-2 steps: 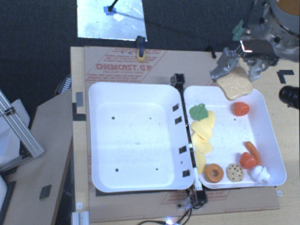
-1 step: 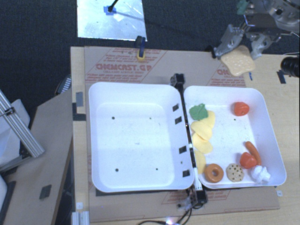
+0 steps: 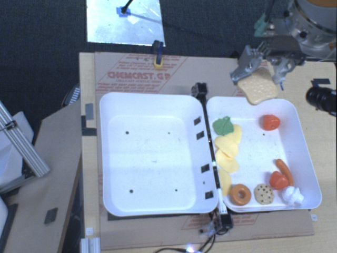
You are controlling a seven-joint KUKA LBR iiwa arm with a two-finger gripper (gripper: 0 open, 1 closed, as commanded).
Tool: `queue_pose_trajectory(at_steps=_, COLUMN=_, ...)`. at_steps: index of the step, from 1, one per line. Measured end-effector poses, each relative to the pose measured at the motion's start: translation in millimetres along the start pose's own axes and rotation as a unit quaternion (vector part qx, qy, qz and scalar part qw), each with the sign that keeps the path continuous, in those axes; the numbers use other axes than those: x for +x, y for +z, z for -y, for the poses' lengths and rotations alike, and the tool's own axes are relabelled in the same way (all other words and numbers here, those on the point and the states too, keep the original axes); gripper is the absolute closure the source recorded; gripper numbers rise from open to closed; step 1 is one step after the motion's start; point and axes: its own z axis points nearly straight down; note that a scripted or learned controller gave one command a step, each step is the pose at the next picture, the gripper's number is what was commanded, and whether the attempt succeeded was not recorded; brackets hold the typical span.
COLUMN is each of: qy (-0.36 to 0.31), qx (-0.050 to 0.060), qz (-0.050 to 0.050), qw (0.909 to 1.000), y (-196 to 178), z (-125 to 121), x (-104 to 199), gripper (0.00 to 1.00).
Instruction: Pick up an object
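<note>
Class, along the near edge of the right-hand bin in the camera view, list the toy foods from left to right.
Brown ring doughnut → round speckled biscuit → red tomato → white swirled meringue.

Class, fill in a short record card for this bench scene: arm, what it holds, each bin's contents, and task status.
arm: gripper raised above the right bin's far edge
held item: bread slice between the jaws, lifted
left bin: no items seen
right bin: green leaf, yellow pieces, tomato, donut, cookie, sausage, white piece
task status: pick appears achieved
</note>
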Motion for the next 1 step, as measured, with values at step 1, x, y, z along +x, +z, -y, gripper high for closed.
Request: queue_pose_trajectory(at_steps=1, qy=0.001, qx=0.0, qz=0.0, qw=1.0, y=0.1, z=26.6, x=5.3, gripper=1.0)
